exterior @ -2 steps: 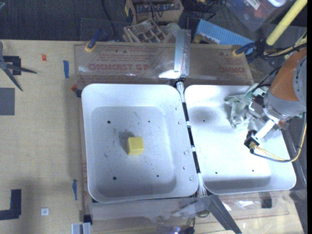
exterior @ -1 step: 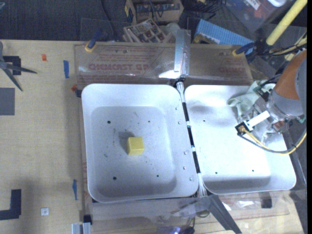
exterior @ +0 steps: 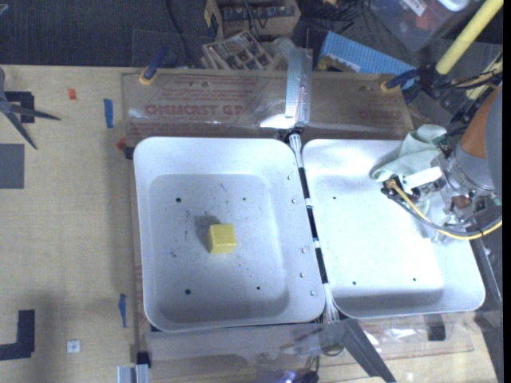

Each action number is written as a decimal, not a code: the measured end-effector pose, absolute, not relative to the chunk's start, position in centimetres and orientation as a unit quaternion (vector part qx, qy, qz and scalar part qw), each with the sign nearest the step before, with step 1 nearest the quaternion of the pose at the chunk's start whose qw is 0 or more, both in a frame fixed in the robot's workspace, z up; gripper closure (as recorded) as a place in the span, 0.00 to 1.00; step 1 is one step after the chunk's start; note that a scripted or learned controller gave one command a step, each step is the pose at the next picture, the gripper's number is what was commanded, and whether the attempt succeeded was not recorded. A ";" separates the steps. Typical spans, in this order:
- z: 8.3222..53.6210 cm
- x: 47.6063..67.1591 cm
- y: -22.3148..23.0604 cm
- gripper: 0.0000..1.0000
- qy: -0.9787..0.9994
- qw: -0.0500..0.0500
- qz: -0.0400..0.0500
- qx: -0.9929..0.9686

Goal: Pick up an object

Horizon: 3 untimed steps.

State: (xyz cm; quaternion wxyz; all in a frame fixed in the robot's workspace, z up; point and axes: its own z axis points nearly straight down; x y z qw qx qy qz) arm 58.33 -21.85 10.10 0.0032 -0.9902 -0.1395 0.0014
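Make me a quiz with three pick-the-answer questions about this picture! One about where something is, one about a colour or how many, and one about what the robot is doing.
1. Where is the small yellow cube?
A. In the left white bin
B. In the right white bin
C. On the wooden bench outside the bins

2. How many shallow white bins sit side by side?
A. One
B. Two
C. Four

3. Where is the robot's hand in relation to the cube?
A. Squeezing the cube
B. Lifting the cube over the bench
C. Over the right bin's far right side, away from the cube

Answers:
1. A, the cube rests on the left bin's floor.
2. B, two bins meet at a middle seam.
3. C, the hand and its yellow cables are above the right bin, while the cube lies alone in the left one.
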 end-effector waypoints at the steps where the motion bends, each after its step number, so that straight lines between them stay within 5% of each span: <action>1: 10.8 58.5 -21.9 0.00 -0.186 0.004 0.004 -0.982; 3: 10.9 58.5 -21.6 0.00 -0.297 0.008 0.005 -0.955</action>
